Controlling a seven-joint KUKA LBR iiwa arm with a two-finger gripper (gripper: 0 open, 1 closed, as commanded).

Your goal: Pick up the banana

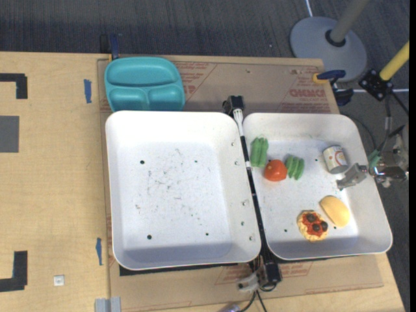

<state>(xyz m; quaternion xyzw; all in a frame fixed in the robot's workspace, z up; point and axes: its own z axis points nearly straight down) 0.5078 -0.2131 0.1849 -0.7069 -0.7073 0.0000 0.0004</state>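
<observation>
Lying in the right bin, the banana sits beside the hand.

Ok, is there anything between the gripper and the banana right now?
In the camera view, nothing: the gripper sits just above the banana, and bare white floor of the right bin is what lies between them.
</observation>
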